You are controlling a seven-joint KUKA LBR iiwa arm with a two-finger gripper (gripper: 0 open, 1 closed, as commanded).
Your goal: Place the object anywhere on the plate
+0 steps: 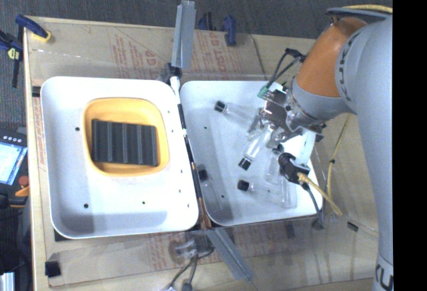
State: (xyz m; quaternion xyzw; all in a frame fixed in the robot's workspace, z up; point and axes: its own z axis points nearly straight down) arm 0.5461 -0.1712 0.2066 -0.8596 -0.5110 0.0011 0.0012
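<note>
Pincer (265,124) low in right bin (220,213) among clear vials (250,149), grip state not discernible; plate (125,137) sits in left bin (67,216): judge best to centre on one vial, confirm hold, then lift clear of the bin walls.

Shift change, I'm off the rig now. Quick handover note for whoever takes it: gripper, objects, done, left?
Gripper: low over the right bin, among the clear vials; whether the jaws are open or shut cannot be told, and no vial can be seen held.
Objects: several clear vials with black caps lie scattered in the right bin, e.g. one near the top, one mid-bin, one lower.
Plate: yellow with a dark ribbed centre, sitting in the left bin.
Done: nothing is on the plate yet.
Left: grasp one vial, carry it across, set it anywhere on the plate.
</note>
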